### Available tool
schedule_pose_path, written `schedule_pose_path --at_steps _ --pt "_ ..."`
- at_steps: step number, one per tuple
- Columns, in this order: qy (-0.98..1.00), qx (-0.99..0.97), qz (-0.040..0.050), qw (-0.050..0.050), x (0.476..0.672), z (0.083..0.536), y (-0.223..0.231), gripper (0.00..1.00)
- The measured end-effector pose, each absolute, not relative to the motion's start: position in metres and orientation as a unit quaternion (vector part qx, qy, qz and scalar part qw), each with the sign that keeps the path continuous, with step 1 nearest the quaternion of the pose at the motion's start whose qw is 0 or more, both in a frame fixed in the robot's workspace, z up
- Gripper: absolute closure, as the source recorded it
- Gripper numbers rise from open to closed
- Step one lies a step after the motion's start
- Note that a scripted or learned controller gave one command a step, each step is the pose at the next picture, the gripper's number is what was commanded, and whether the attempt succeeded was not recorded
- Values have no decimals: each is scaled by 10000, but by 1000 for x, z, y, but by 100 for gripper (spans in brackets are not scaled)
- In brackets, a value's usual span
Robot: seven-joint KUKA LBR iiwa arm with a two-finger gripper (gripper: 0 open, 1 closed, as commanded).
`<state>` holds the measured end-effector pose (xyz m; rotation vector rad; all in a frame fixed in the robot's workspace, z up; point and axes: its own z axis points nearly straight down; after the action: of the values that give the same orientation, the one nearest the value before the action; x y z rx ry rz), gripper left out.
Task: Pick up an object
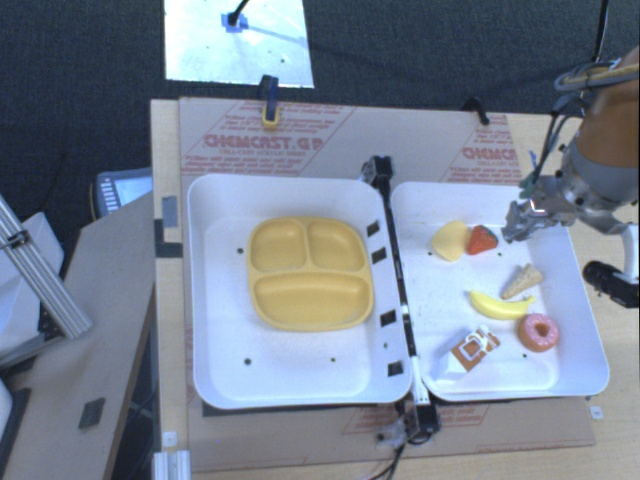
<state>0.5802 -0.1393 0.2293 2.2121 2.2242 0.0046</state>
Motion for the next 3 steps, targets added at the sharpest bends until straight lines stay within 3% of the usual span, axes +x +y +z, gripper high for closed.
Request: schedule_pose_path --at_steps 2,3 --pt "7101 7041 3 -6 554 219 -37 100" --pt "7108 7034 13 1 553 225 24 100"
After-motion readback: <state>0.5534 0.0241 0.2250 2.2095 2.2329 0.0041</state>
